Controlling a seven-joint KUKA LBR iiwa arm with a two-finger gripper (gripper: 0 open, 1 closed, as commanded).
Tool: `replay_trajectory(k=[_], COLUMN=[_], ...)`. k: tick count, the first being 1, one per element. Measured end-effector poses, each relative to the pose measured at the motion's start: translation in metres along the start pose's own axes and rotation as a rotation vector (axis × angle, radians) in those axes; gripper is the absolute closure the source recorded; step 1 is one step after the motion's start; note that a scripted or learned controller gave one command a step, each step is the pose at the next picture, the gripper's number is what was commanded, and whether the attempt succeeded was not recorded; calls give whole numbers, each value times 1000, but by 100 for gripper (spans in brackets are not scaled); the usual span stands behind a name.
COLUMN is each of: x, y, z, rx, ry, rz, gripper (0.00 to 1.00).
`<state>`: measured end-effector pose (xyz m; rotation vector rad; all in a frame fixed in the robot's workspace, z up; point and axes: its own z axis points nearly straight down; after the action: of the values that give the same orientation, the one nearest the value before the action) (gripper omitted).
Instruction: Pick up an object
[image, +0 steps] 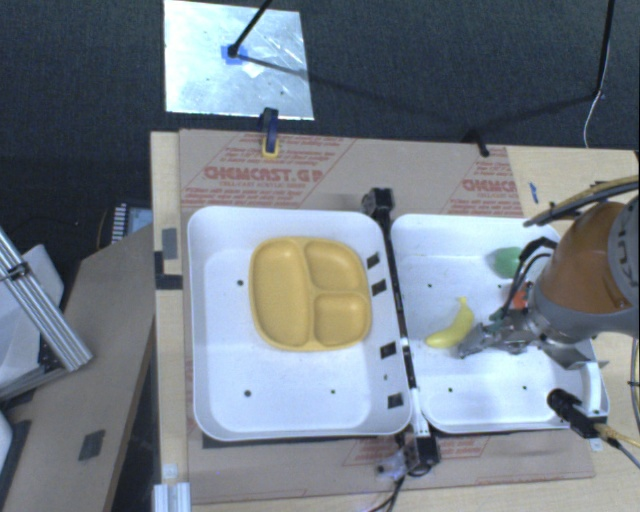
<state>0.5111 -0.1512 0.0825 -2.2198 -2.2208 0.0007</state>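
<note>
A yellow banana lies in the middle of the right bin, tilted with its tip up to the right. My gripper reaches in from the right and sits low at the banana's lower right end, touching or nearly touching it. A green object rests at the far right of that bin, partly hidden by the arm. A yellow three-compartment plate sits in the left bin.
The orange-banded wrist covers the right bin's right side. A black divider with clips runs between the bins. A foil sheet lies behind the bench, and cables cross the back.
</note>
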Motion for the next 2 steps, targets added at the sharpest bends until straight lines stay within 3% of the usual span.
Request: replay_trajectory(k=[1, 2], x=[-1, 4], y=[1, 5], z=[-12, -75], rx=[-3, -7], ry=[-1, -2], rz=[0, -4], gripper=[100, 100])
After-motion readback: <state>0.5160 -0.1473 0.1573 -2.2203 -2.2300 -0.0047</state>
